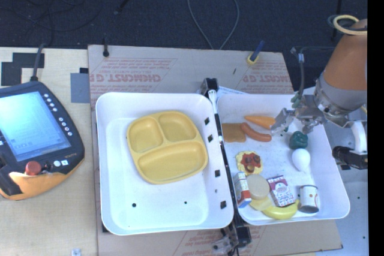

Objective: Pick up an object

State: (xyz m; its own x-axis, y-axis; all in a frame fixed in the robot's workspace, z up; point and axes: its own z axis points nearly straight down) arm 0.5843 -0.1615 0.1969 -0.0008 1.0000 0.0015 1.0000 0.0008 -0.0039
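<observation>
Clutter fills the right bin [336, 204] at lower right: a banana [279, 211], a small carton [281, 190] and a can [308, 198] along the near rim, then a white egg [300, 159] and a dark green object [298, 141]. Farther back lie a sausage [257, 132] and a carrot [261, 121]. The gripper [298, 116] hangs above the bin's far right corner; whether its fingers are spread cannot be told. A yellow divided tray [168, 147] sits in the left bin [114, 189]. The arm [347, 69] is cut off at the right edge.

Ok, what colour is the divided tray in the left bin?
Yellow; the divided tray shows clearly in the camera view, lying in the left bin.
</observation>
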